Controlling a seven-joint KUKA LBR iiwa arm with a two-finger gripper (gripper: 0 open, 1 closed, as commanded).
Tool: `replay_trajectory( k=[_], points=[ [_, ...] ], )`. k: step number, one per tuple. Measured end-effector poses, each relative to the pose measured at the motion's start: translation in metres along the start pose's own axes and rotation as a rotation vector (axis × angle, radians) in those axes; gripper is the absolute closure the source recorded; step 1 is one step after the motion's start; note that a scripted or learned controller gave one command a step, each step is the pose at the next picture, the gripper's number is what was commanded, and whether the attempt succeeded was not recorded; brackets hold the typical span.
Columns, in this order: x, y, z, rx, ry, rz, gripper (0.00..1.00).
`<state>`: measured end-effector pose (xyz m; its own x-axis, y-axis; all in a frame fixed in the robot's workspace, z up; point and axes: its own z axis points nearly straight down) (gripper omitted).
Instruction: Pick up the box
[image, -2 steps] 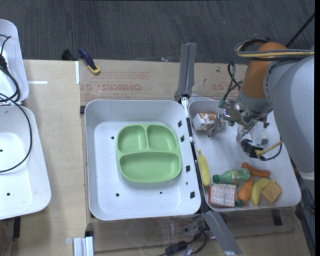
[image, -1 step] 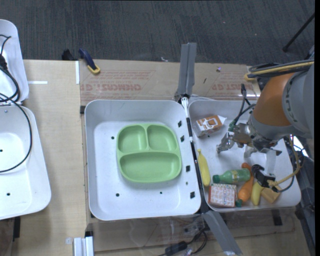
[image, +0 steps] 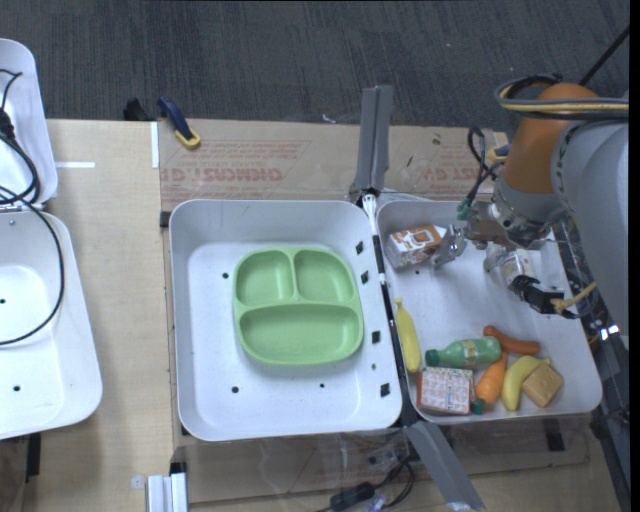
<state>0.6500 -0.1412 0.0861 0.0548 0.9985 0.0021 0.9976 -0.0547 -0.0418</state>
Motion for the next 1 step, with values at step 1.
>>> replay_trajectory(
  k=[1],
  points=[
    [-0.0165,-0.0683,-0.0008,-0.038,-0.001,0.056,0.0]
  ],
)
